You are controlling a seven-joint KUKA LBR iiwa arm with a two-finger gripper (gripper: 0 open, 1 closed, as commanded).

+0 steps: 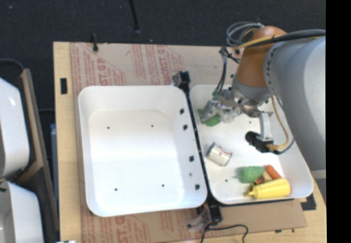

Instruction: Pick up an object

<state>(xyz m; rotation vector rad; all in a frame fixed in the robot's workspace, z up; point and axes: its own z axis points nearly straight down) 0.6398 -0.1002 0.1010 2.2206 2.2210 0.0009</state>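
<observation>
My gripper (218,110) hangs low over the back left part of the right bin (296,173), near the divider between the bins. A small green object (211,120) lies right under and against it, partly hidden by the gripper. Further forward in the same bin lie a small silver cup (218,154) on its side, a green lump (250,173), an orange carrot-like piece (272,171) and a yellow bottle (270,188) at the front edge.
The left bin (88,126) stands beside the right one, on a brown board (126,63). The grey arm (296,72) with its orange band covers the right bin's back right part.
</observation>
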